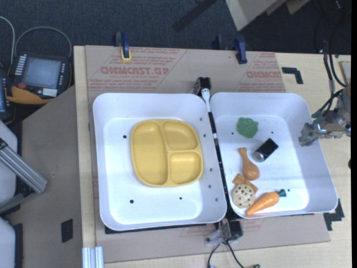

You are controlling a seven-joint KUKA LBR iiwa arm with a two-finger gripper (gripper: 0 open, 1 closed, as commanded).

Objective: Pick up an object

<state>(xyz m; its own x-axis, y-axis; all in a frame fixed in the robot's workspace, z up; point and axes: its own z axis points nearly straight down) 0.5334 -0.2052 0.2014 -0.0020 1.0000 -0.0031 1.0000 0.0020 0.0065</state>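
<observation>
The right bin (312, 166) holds several small objects. A green leafy toy (247, 127) lies near its back. A black and silver cylinder (265, 149) lies just in front of that. An orange-brown drumstick (248, 163) sits near the bin's left wall. Below the drumstick a speckled round cracker (243, 194) rests beside an orange carrot (263, 201) with a green tip. My gripper (313, 132) hangs over the right bin's right rim, apart from all the objects, with nothing seen in it.
The left bin (111, 194) bears a yellow divided plate (166, 152) in its middle. A black divider strip (212, 133) runs between the two bins. Cables hang at the right edge by the arm (341, 116). A pendant (40, 74) lies off the bench at far left.
</observation>
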